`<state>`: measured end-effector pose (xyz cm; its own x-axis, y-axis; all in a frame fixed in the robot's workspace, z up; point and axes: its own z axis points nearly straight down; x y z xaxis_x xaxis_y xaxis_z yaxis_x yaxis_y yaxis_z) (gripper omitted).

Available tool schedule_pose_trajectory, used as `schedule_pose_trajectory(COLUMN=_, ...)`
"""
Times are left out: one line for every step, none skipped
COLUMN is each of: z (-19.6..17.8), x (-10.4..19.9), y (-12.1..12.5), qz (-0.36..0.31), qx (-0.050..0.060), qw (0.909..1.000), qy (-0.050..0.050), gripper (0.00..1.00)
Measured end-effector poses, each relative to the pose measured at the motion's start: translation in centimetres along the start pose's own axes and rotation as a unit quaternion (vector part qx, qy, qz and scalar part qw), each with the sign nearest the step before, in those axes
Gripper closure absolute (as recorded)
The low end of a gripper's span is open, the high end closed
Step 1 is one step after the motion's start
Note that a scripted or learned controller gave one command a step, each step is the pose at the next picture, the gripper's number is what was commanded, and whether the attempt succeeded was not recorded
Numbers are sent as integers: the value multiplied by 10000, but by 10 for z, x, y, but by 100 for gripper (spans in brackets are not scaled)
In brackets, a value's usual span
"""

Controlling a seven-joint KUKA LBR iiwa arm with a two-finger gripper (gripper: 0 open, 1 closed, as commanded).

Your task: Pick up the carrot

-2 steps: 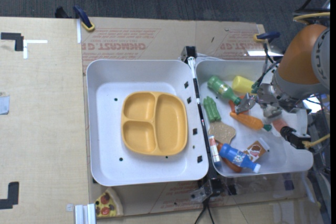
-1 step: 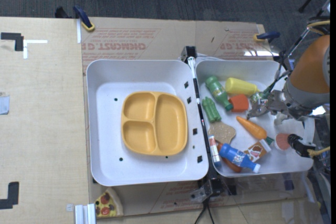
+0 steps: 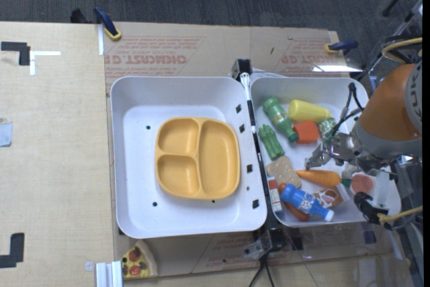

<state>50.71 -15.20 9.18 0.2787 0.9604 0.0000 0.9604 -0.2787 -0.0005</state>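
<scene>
The orange carrot lies on its side in the right bin, tip pointing left, among other toy foods. My gripper hangs just behind and above it, reaching in from the right, with the grey wrist and orange band behind it. The fingers look open and splayed, and nothing sits between them. The carrot rests on the bin floor, apart from the fingertips.
Around the carrot are a green bottle, a yellow piece, an orange-red block, a green pickle, a cracker, a blue bottle and a red piece. The left bin holds a yellow divided plate.
</scene>
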Motion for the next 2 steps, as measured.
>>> schedule_pose_trajectory(z=0, x=35, y=-40, qz=123, qx=-7, qw=9999, qy=-1, gripper=0)
schedule_pose_trajectory(z=0, x=-2, y=-29, qz=-715, qx=-11, qw=9974, qy=0, gripper=0)
